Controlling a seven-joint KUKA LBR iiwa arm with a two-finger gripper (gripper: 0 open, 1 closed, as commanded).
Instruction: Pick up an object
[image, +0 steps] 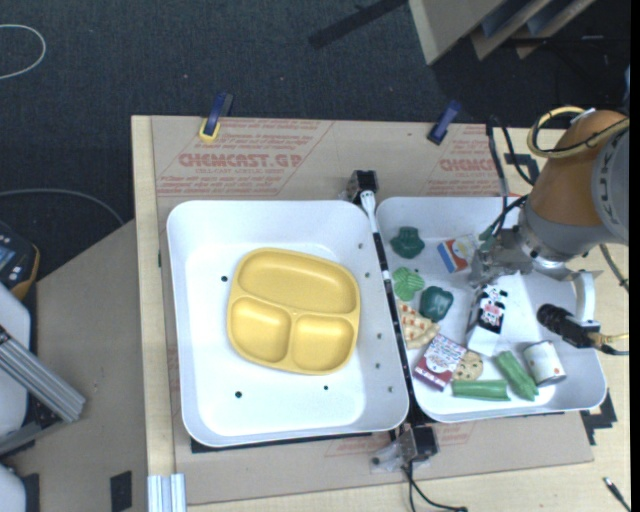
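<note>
Camera view looks down on two shallow white bins side by side on a table (300, 150) covered with printed brown cardboard. Left bin (200, 390) has one smooth glossy yellow plastic plate (293, 308), rounded, split into three compartments. Right bin (590, 385) is where all the clutter lives: two dark green lumpy pieces (407, 241) and (436, 301), one lighter leafy green one (408, 282), a waffle-looking piece (416, 323), a flat purple packet (440, 360), a round cookie (467, 366), two long green veggie shapes (481, 390) and (517, 374) lying crosswise at the near edge, a small silver can (545, 362) on its side, and a black-and-white carton (489, 310), its long axis running roughly near-to-far, tilted a bit. Grey arm with the orange band comes in from the right, and the hand (492, 262) sits low over the right bin just above that carton. Can't tell whether it's open or shut from this angle, and nothing is visibly held.
</note>
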